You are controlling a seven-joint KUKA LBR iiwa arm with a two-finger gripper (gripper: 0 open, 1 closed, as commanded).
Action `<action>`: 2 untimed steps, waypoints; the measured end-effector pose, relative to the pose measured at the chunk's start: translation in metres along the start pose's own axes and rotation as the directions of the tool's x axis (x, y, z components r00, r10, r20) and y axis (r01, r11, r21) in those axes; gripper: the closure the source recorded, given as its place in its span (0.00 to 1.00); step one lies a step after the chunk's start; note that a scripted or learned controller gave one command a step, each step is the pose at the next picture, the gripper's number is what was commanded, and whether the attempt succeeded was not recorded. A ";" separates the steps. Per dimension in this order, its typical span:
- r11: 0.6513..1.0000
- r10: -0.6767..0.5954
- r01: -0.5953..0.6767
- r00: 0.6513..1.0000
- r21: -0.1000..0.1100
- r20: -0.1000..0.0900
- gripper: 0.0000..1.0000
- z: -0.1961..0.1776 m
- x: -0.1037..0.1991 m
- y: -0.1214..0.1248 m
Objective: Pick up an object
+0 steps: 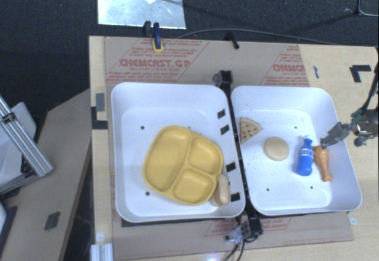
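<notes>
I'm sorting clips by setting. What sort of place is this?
Probably a robotics lab bench: two white bins of toy food, such as a yellow divided plate and a blue bottle, with a claw at the right.

We look down from one fixed camera set high above the desk (pixel 195 58), tilted so its far edge lies toward twelve o'clock and its near edge toward six. We sit far enough back to take in both the left bin (pixel 172 97) and the right bin (pixel 284 97) whole, with dark floor (pixel 47 23) beyond at twelve and nine o'clock.
</notes>
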State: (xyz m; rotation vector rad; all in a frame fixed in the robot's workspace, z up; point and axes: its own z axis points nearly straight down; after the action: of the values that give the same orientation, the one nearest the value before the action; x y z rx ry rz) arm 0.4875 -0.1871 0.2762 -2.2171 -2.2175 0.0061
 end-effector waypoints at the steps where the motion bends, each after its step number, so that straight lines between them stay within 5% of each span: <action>1: 1.000 -0.003 0.003 1.000 -0.009 0.002 0.00 -0.005 0.001 0.002; 2: 1.000 -0.001 0.001 1.000 -0.004 0.000 0.00 0.058 0.002 0.002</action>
State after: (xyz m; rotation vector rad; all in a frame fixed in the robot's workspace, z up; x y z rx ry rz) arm 0.4893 -0.1847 0.2181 -2.2175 -2.2212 0.0019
